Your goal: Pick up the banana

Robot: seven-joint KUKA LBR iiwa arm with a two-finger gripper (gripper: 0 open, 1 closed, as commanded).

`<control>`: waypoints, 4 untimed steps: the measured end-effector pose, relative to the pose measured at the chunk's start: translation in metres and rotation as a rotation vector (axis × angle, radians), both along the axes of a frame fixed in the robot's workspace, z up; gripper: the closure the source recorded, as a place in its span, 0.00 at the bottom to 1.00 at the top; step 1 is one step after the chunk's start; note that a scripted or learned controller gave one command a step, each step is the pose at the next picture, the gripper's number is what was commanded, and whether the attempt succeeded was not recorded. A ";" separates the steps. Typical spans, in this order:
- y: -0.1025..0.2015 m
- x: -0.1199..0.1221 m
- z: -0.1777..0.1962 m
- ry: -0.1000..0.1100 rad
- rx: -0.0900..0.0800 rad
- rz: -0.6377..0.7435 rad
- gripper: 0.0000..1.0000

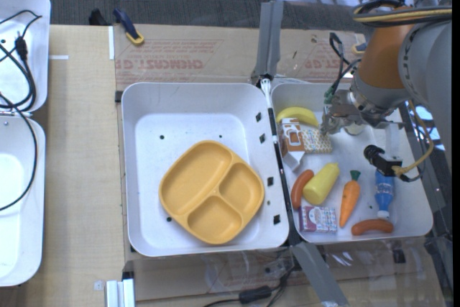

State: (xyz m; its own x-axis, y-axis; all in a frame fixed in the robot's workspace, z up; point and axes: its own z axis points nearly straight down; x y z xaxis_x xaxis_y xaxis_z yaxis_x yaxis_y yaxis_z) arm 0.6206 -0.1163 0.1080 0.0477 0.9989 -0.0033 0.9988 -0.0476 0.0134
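1 tool (pixel 332 118) low beside banana (pixel 298 115), finger spread unclear, nothing visibly held

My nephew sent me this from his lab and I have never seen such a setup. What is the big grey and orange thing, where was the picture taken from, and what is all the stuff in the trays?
The grey and orange thing is a robot arm, reaching in from the right. Its hand is the grasping part at its tip. The one camera is fixed above the bench and looks down at a slant.

Two shallow white bins stand side by side. The left bin holds a yellow divided plate. The right bin holds toy food: a banana at the back, a small carton, a cracker, two sausages, a yellow bottle, a carrot, a blue bottle and a small packet.

The hand hangs low just right of the banana, which lies in the bin. I see nothing held in it.
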 end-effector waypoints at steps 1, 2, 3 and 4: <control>0.000 0.000 0.000 0.000 0.000 0.000 0.00; 0.016 0.034 -0.015 0.031 0.002 -0.176 0.00; -0.023 -0.013 -0.016 0.014 0.004 -0.307 0.00; -0.052 -0.041 0.037 0.014 0.005 -0.350 0.00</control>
